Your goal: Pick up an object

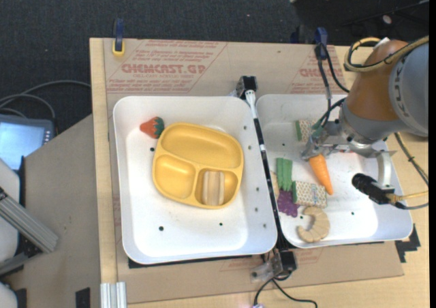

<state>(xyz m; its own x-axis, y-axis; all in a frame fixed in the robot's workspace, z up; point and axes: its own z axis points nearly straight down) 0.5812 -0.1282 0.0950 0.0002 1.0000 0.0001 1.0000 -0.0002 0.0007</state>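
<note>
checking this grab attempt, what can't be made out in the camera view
- gripper: the arm's grey wrist hangs over it, so its state is unclear.
- carrot: its top end sits under the wrist; contact can't be judged.
- item by the right bin's back: partly covered, too small to identify.
- thing in the yellow plate's compartment: too blurred to name.

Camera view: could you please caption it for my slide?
Gripper poised over the toy carrot in the right bin.

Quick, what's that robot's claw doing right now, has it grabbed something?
Gripper: down in the right bin, right at the top of the carrot; whether it has hold of it cannot be told.
</note>
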